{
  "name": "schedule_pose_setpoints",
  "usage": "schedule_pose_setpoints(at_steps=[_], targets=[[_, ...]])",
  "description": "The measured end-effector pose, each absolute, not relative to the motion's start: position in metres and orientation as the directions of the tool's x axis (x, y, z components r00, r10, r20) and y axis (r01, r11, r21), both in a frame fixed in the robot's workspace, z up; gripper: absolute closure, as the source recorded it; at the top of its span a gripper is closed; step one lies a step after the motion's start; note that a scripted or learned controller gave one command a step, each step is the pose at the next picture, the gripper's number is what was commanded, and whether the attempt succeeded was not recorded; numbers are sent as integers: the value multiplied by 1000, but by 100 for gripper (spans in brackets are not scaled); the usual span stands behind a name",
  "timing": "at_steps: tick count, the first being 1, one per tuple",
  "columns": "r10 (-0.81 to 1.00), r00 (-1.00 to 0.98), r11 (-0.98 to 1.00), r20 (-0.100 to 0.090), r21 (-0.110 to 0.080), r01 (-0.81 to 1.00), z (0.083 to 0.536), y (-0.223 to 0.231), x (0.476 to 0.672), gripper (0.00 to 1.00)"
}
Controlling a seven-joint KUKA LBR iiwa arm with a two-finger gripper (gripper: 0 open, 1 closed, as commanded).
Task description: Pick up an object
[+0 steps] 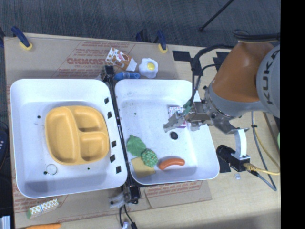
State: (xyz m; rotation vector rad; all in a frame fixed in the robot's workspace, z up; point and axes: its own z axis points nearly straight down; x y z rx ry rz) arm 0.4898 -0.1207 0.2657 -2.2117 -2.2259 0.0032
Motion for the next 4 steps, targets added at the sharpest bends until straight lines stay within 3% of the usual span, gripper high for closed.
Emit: schedule_pose_setpoints(at_steps=[1,2,3,4], targets=[[989,151,-151,-1,-5,989,170,-163,606,0],[997,82,-82,0,5,997,97,-197,604,0],[997,79,-79,-7,9,997,108,-200,605,100],[997,79,-79,-7,8,997,108,-200,605,0]])
